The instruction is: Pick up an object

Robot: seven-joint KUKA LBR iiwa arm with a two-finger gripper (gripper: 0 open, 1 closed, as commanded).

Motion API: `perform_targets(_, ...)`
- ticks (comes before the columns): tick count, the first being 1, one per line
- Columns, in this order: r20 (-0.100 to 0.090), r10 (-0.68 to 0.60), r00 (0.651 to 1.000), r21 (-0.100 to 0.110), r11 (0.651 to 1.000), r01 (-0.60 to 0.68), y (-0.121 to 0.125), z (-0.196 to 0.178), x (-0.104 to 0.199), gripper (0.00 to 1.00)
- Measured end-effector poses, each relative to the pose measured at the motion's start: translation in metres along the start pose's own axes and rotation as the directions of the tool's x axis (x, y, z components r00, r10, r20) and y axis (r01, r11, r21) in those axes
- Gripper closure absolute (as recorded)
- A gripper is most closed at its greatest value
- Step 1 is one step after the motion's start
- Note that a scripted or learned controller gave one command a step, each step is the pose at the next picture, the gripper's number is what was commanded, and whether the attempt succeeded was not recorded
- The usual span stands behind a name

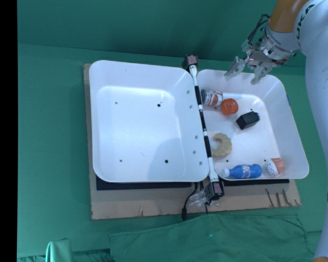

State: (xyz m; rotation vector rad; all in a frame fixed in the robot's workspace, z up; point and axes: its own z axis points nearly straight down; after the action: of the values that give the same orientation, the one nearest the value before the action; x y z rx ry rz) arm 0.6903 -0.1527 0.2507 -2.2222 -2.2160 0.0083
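Green cloth point(51, 128) everywhere, a deep teal-green spread under it all. On it, a brown cardboard sheet point(154, 207), and two glossy white bins: the left bin point(102, 77) speckled with a few dark dots, the right bin point(292, 138) white too. Colour inside that one: an orange-red ball point(229, 106), a black block point(247, 120), a tan ring point(222, 145), a blue bottle point(243, 171) with a white cap, a red-and-white can point(211, 97). Above, the silvery grey gripper point(246, 72) below the arm's orange band point(287, 11).

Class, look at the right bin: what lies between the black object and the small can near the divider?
In the camera view, the orange ball lies between the can and the black object, close beside the can.
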Motion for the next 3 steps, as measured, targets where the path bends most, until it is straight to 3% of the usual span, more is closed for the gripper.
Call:
perform_targets(1,0.0,-0.002,1.0,0.007,1.0,0.002,0.0,0.044,-0.004,0.0)
perform_targets(2,-0.002,-0.004,1.0,0.014,1.0,0.004,-0.001,0.056,-0.005,0.0)
perform_targets(3,-0.013,-0.005,1.0,0.027,1.0,0.005,-0.001,0.052,0.0,1.0)
